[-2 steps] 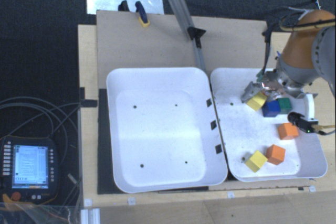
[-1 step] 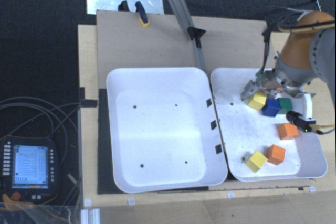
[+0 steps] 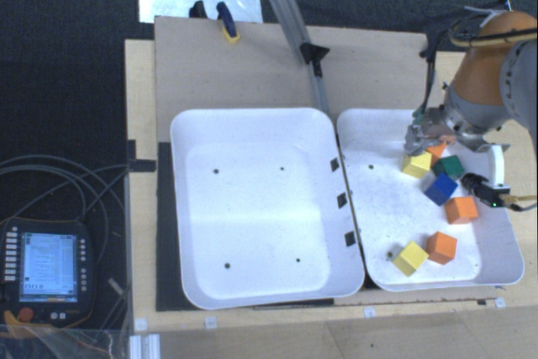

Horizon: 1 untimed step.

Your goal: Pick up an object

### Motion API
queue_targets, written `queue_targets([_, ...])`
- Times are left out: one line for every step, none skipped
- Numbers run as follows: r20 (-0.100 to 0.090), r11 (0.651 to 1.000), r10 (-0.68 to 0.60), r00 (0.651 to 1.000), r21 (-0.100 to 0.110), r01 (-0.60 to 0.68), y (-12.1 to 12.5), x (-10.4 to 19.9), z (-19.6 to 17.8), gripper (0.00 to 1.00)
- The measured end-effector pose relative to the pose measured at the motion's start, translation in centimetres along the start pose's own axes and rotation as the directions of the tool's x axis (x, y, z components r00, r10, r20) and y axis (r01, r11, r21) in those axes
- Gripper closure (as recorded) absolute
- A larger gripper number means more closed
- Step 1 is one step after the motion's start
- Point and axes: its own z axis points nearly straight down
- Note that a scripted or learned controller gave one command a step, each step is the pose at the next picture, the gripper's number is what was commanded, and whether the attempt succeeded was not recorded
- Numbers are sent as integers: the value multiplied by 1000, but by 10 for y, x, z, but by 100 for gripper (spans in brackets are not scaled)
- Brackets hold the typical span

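two bins lie side by side; the right bin [image 3: 370, 181] holds blocks [image 3: 440, 188] clustered toward its right, the gripper [image 3: 418, 140] apparently just above the rearmost ones.

No text, label, brand, number or sign can be read anywhere. The handheld control pendant [image 3: 46, 271] at the lower left has a lit screen [image 3: 50, 267] with rows of what may be writing, and a column of small buttons beside it, but all of it is too small and blurred to make out. The coloured blocks and the white bins carry no visible markings.
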Motion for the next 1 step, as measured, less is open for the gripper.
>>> queue_targets([-9,1000,1,1000,21,-1,3,-6,-65,100])
